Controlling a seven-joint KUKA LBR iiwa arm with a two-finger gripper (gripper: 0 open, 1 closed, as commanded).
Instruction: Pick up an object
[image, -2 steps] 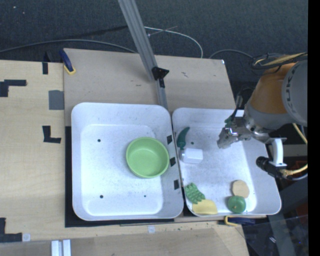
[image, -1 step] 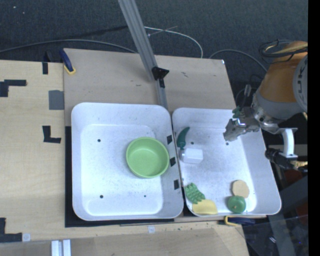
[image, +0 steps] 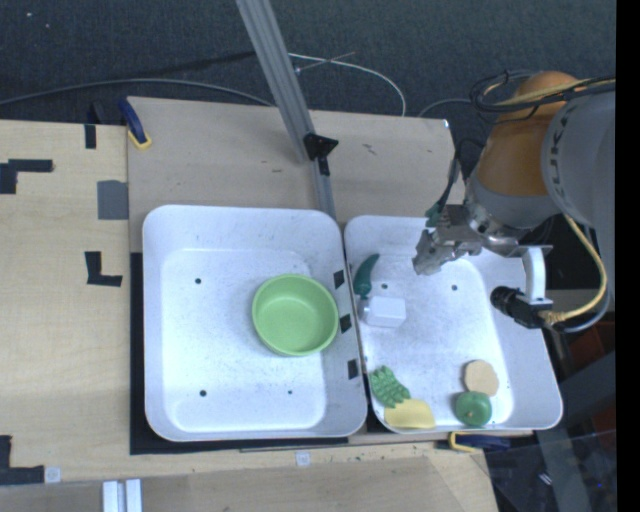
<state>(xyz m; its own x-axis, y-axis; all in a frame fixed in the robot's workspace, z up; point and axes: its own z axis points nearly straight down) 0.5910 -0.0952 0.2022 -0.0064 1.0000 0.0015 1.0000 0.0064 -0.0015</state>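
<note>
Two bins (image: 160, 300) are noted; loose items are gathered in the right one. Gripper (image: 432, 255) is poised above it, nothing visibly held; opening cannot be told.

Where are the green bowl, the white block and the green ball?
green bowl (image: 294, 314), camera view, on its inner floor
white block (image: 385, 311), camera view, on its top face
green ball (image: 473, 407), camera view, on its rounded top

We see soft, even light. The white bins (image: 180, 300) look bright, and the floor above the gripper (image: 432, 258) is dark. Shadows are faint. Everything looks a bit fuzzy and grainy.
</note>
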